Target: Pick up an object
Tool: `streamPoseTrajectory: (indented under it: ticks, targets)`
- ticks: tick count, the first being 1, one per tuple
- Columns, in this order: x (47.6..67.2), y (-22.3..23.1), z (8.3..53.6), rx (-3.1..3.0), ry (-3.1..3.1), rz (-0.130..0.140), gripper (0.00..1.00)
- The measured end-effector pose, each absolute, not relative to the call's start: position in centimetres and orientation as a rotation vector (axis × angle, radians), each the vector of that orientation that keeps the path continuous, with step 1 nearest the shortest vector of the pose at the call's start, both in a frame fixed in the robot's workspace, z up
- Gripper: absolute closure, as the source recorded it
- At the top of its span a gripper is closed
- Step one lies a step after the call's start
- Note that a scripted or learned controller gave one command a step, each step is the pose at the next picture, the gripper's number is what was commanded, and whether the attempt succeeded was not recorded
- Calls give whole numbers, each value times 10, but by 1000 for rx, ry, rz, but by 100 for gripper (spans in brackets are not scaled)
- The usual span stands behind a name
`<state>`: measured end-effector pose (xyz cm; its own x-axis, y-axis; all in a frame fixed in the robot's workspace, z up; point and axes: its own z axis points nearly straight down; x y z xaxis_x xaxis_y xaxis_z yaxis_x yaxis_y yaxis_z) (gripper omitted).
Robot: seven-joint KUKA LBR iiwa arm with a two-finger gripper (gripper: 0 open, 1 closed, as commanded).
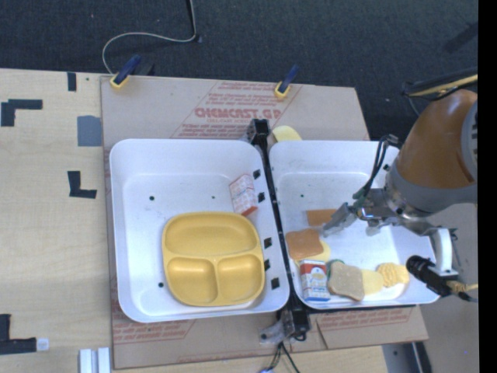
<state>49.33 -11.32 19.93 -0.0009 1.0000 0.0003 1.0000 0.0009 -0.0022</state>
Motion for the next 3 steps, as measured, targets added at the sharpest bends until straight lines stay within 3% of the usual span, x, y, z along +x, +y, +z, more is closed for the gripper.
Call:
streamPoseTrajectory:
  ticks: [1,2,3]
  targets:
    - [534,-93,83,-2225,-2227,-4,0]
    - [627,-127,97,-2224,-2230,-5,0]
    - [607,-93,85,-2221,-2227,1,0]
